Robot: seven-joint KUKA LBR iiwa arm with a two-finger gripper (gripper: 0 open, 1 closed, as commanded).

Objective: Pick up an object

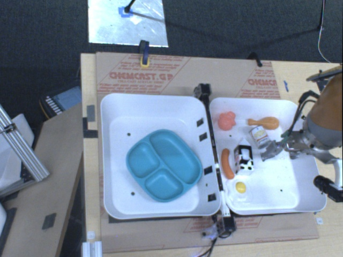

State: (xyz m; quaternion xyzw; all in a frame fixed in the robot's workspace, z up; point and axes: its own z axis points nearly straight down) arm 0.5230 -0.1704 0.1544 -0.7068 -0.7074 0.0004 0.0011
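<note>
Surface (91,159): light wood, brown cardboard liner under two white bins, dark carpet beyond.
Near edge: cable bundle (217,230) hanging at the seam between bins.
Left bin (115,114): blue divided plate (163,165), three compartments, nothing in them.
Right bin (284,197): yellow egg-like piece (240,187) nearest, then black-and-white cow toy (245,161) touching an orange sausage (228,163); small can (259,136), pink lump (226,120) and tan drumstick (264,123) farther back.
End effector (270,150): low in the right bin, just beside the can and near the cow toy; grey tip blurred, so open or clenched cannot be told, and nothing seen between its fingers.
Arm (327,119): reaching in from the right, orange band above the wrist.
Task's thing: any of the six in the right bin; can and cow toy look closest to the tip.
Risk: can likely to roll or tip away if nudged from the side; cow toy and sausage touching, so a closing grip may catch both or push one off; slip probable on the rounded shapes.
Writing: "CHEMCAST" printed in red on the cardboard, repeated behind both bins; can label too small to read.
Far: silver sheet (127,16) on the carpet with blue tape.
</note>
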